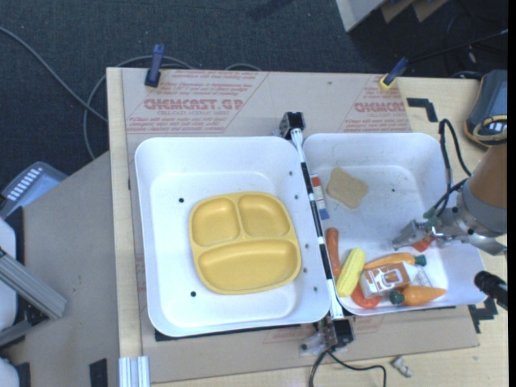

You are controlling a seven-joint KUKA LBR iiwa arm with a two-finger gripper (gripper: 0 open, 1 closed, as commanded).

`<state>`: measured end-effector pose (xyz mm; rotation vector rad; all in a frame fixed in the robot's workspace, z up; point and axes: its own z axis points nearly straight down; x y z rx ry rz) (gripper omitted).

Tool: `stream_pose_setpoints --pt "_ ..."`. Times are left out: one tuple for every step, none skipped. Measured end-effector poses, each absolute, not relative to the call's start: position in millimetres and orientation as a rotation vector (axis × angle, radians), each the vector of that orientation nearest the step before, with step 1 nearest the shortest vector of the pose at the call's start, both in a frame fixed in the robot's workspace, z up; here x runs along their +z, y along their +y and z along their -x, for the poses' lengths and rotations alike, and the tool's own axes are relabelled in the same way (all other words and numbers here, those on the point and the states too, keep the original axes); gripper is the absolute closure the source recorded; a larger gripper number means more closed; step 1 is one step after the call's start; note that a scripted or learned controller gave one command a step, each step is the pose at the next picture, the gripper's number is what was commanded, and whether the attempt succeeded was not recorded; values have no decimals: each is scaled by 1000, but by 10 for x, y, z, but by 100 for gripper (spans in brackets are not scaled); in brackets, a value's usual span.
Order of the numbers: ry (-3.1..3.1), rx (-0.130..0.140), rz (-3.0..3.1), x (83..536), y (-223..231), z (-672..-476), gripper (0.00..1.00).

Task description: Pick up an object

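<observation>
End effector [413,237] low in right bin [419,147], toward table's right edge; cannot tell fingers' state. Toy food pile: corn [350,271], carrot [422,295], packet [385,280], at bin's front edge. Best bet: descend square over one piece, avoid neighbours.

The arm [490,192] is cut off at the right edge. The claw [413,237] is too small to read; a packet [385,280] partly covers the toy food beneath.
</observation>
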<state>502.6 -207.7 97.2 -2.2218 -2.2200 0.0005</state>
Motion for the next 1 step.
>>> stream_pose_setpoints --pt "-2224 -2 2221 845 -1603 -5619 0"
